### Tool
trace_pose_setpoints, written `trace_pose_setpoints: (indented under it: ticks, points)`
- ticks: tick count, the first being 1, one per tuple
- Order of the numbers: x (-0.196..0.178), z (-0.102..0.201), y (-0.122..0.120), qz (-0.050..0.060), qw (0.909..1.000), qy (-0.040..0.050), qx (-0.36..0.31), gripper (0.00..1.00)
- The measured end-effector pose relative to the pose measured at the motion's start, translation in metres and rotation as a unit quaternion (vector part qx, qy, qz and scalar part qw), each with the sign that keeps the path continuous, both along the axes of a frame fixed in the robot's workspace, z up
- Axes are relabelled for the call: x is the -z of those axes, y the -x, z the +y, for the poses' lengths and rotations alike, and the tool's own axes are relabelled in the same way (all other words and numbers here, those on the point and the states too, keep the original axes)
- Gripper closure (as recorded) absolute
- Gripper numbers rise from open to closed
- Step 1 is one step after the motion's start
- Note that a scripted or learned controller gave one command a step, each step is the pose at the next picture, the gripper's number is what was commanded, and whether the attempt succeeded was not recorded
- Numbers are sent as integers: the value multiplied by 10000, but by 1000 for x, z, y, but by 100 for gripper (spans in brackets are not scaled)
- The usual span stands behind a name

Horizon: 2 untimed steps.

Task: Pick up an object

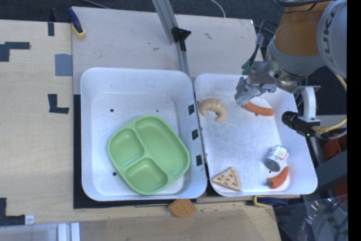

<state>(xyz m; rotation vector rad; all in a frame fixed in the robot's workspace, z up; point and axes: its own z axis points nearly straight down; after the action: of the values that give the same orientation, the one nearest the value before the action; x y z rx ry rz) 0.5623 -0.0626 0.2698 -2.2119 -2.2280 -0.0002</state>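
Hanging low over the far part of the right bin (293, 138), the claw (246, 94) sits just above the near end of an orange sausage-like piece (259, 109); whether it touches that piece, or how wide it stands, cannot be told from this slant. Taking the sausage piece as the mark: a tan croissant (214, 109) lies to its left, apart from it, nearer the wall shared with the left bin (90, 121). Well below it, toward the bin's near right corner, a small silver can (276, 157) lies beside a red-orange pepper-like piece (279, 178), and a wedge of pizza (227, 179) rests at the near left corner. Far to its left a green divided plate (148, 153) fills much of the left bin. A round cookie-like piece (181, 208) lies on the table (118, 36) just outside the bins' near edge.
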Motion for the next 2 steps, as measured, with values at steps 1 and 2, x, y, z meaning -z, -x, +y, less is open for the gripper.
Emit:
trace_pose_setpoints:
  ticks: [1, 2]
  points:
    - [5, 48, -20, 1, 10000, 4, 6, 100]
    - [30, 98, -28, 16, 10000, 4, 8, 100]
